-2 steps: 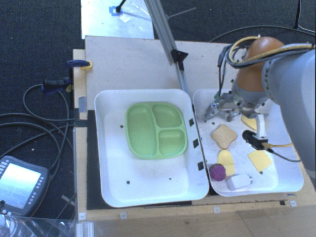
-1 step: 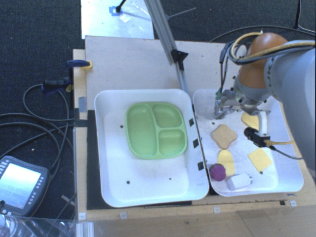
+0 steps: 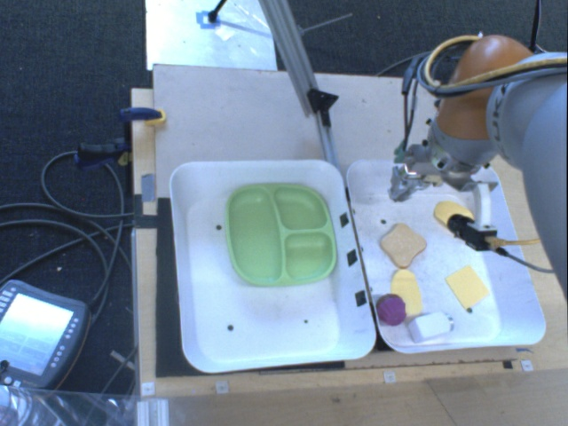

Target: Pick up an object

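You have 2 shallow white bins side by side on the surface. The left white bin [image 3: 200, 327] holds a pale green plastic tray with 3 compartments [image 3: 280, 234]. The right white bin [image 3: 524, 313] holds the loose pieces: a tan toast-shaped slice [image 3: 403, 244] near its middle, a pale yellow wedge [image 3: 406, 287] just below that, a round purple ball [image 3: 390, 309] touching the wedge's lower edge, a small white block [image 3: 429, 327] just beside the ball, a flat yellow square [image 3: 467, 286] to the right, and a yellow rounded piece [image 3: 452, 211] higher up. The gripper [image 3: 403, 185] hangs over the bin's upper part, above the toast slice. You cannot tell how it is set.
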### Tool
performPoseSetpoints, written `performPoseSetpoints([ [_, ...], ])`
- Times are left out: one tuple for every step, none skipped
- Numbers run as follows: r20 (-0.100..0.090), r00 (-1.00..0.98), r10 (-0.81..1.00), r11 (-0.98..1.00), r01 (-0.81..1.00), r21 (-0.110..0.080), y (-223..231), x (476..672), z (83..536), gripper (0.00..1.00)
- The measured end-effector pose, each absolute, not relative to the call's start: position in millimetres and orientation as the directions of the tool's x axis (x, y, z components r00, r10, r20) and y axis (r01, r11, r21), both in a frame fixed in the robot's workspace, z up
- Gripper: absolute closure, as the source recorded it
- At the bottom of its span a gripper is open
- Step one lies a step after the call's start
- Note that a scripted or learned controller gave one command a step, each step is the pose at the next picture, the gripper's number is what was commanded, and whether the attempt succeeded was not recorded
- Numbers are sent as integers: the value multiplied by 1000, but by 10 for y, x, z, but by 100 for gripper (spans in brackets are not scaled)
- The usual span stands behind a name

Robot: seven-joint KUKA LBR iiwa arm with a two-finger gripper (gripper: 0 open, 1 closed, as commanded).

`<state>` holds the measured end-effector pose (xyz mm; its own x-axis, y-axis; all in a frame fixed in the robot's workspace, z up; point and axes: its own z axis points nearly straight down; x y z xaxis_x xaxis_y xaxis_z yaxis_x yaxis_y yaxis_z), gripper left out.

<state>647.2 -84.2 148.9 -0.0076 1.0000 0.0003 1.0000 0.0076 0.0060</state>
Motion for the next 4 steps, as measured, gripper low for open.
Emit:
performPoseSetpoints([
  [-1, -8, 1000, 8, 1000, 10, -862, 6501, 2143, 100],
  [-1, -8, 1000, 8, 1000, 8, -902, 6530, 2594, 100],
  [1, -12, 1000, 12, 1000, 5, -285, 6676, 2573, 100],
  [2, -12, 1000, 12, 1000, 1, 314, 6727, 2423, 100],
])
